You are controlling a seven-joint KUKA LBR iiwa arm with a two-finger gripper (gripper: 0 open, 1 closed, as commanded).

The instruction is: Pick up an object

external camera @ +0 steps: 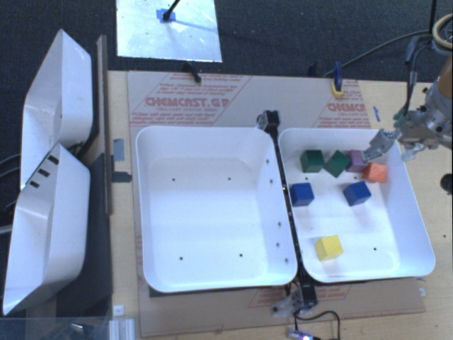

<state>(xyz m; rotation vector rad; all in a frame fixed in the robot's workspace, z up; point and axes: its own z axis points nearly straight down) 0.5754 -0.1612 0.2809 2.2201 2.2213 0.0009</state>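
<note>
The right bin (414, 218) holds several small blocks: two green cubes (311, 161) (337, 163), a purple block (356, 159), an orange block (376, 173), two blue cubes (301, 193) (357, 193) and a yellow cube (328, 247). My gripper (376, 147) reaches in from the right at the bin's far right side. Its tip hangs just above the purple and orange blocks. No block shows between its fingers.
The left bin (152, 190) sits beside the right one, with a black divider clamp (269, 119) between them. A yellow clamp (338, 87) stands at the back. Two spare white bins (53, 190) lean at the far left. Cables run near the arm.
</note>
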